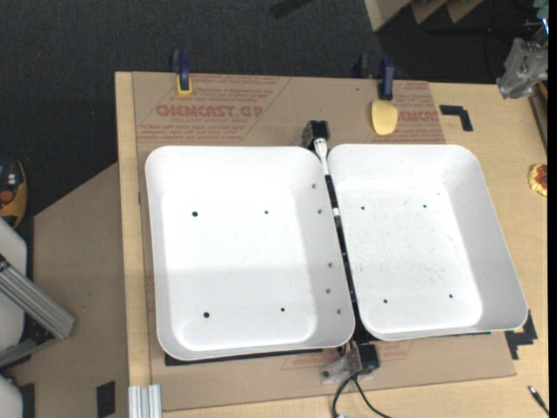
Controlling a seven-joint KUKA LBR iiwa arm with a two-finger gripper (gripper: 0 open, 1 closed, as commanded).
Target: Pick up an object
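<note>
**Risk: a grab that closes on nothing**

I see the brown cardboard-topped table [261, 103] carrying two shallow white plastic bins, left [235, 251] and right [418, 242], with no pickable object that I can make out in either. A small yellow rounded piece [384, 117] lies at 12 o'clock, outside the bins. Any descent would likely strike bare plastic.

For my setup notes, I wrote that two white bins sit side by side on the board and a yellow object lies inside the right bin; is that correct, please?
Not quite. The two white bins, left and right, do sit side by side on the board, but the yellow object lies on the board just beyond the right bin's far edge, not inside it, as the camera view shows.
</note>
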